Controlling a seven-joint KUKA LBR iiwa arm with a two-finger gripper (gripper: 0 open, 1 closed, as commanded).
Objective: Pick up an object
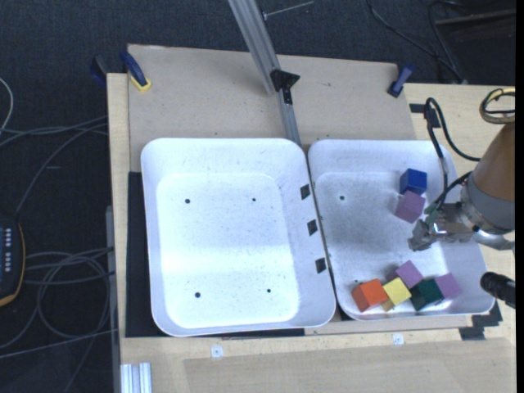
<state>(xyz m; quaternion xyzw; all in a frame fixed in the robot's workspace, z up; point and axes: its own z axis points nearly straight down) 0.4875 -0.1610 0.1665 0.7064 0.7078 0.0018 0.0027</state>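
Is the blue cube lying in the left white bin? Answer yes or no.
No, the blue cube sits in the right white bin, beside a purple cube.

Left bin (164, 219): floor open throughout. Right bin (344, 244): open floor at centre-left. Obstacles: blue block (414, 179) and purple block (408, 207) at the far right, apparently touching; block cluster (405, 289) along the near wall.

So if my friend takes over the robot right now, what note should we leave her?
Gripper: low in the right white bin, nothing seen between its fingers.
Things: blue cube and light purple block lie near the bin's far side. Orange block, yellow cube, dark green block and two more purple blocks cluster at its near edge.
Done: nothing lifted.
Left: grab and raise one.
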